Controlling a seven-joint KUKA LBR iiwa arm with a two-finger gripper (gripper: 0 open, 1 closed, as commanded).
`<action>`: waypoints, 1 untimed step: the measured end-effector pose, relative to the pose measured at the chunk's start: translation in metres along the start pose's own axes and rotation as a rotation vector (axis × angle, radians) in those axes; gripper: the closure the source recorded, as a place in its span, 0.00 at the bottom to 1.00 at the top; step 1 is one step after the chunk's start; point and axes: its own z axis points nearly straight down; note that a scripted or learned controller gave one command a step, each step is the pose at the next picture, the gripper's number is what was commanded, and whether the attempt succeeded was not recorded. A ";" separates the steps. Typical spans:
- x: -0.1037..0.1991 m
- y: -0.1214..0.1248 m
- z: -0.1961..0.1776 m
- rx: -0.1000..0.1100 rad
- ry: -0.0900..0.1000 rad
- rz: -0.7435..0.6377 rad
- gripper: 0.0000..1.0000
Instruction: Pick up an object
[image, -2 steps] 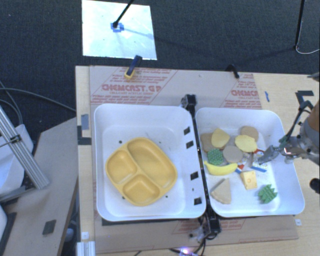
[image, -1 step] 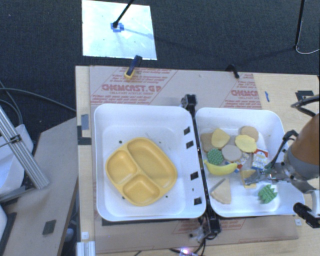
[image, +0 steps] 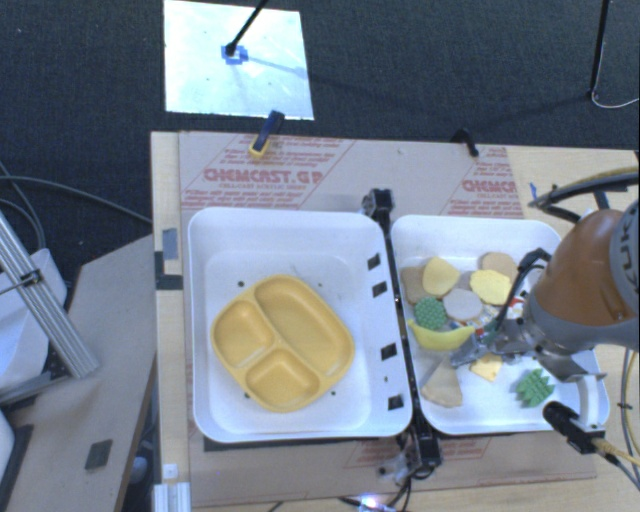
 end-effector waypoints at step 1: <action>0.043 0.054 -0.005 -0.005 -0.002 -0.001 0.00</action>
